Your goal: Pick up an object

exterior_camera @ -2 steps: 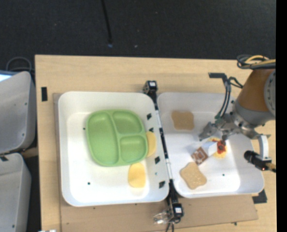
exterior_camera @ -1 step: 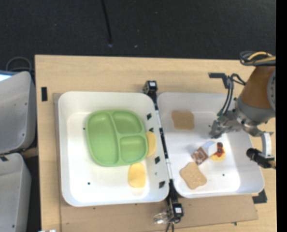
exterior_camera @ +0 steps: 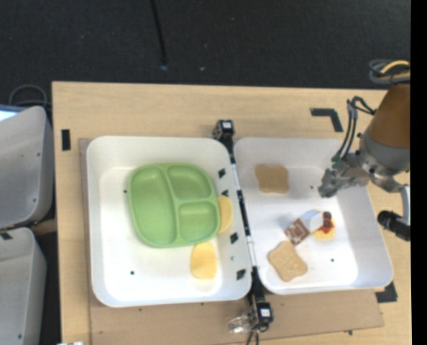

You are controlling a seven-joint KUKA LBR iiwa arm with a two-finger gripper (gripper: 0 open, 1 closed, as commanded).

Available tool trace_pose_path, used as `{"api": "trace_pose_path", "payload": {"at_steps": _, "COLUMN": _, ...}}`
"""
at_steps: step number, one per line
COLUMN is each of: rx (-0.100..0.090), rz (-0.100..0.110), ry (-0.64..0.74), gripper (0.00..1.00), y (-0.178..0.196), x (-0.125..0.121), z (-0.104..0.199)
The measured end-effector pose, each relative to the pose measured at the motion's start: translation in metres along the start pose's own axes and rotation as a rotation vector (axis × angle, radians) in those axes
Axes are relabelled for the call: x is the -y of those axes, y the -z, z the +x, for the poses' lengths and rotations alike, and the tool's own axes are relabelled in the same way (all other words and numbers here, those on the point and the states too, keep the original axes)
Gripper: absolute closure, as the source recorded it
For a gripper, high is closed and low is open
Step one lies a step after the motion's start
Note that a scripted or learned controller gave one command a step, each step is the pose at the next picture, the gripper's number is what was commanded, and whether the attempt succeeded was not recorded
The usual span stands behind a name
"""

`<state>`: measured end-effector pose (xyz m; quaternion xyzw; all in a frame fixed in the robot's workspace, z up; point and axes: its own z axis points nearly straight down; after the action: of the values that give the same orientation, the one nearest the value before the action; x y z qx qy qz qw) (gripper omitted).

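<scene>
Dark carpet beyond; light wooden worktop (exterior_camera: 163,110) bearing two white bins. We note the tool (exterior_camera: 331,183) at the right bin's (exterior_camera: 368,264) upper right part; whether wide or narrow, we cannot tell. Nearest candidate: tan bread slice (exterior_camera: 272,179), to its left, apart. Below-left lie a brown wrapped piece (exterior_camera: 297,230), small red-yellow toy (exterior_camera: 325,226), toast slice (exterior_camera: 287,261). Left bin (exterior_camera: 106,264) holds green divided plate (exterior_camera: 174,204), well apart
</scene>
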<state>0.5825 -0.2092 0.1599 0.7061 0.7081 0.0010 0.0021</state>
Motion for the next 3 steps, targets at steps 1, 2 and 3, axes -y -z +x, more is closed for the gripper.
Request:
{"api": "trace_pose_path", "payload": {"at_steps": 1, "rx": 0.001, "rz": -0.003, "ry": -0.001, "gripper": 1.00, "y": 0.055, "x": -0.002, "z": -0.002}}
{"api": "trace_pose_path", "payload": {"at_steps": 2, "rx": -0.001, "rz": 0.003, "ry": 0.002, "gripper": 1.00, "y": 0.049, "x": 0.002, "z": 0.051}}
{"api": "trace_pose_path", "payload": {"at_steps": 3, "rx": -0.002, "rz": 0.004, "ry": 0.003, "gripper": 1.00, "y": 0.049, "x": -0.005, "z": 0.105}}
